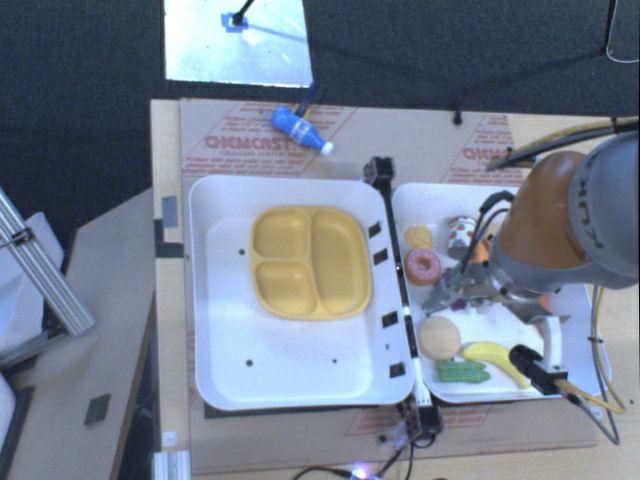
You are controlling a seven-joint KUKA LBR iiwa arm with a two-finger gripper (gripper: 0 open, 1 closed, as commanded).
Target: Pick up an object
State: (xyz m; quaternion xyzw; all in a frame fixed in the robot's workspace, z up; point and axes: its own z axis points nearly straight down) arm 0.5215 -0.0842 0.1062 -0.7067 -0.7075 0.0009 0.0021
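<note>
The right bin (580, 303) holds several small toy foods. A pink donut (422, 265) lies near its left wall, with a small yellow piece (418, 236) and a white-and-brown can (460, 232) behind it. Toward the front are a tan bun (439, 337), a banana (495, 357) and a green vegetable (463, 371). My gripper (458, 291) hangs low over the bin's middle, just right of the donut and behind the bun. The grey and orange wrist hides the bin's right half.
The left bin (220, 318) holds a yellow divided plate (309, 262). A blue bottle (300, 129) lies on the cardboard behind the bins. A shiny metal sheet (236, 28) sits farther back. Black clips (392, 298) line the wall between the bins.
</note>
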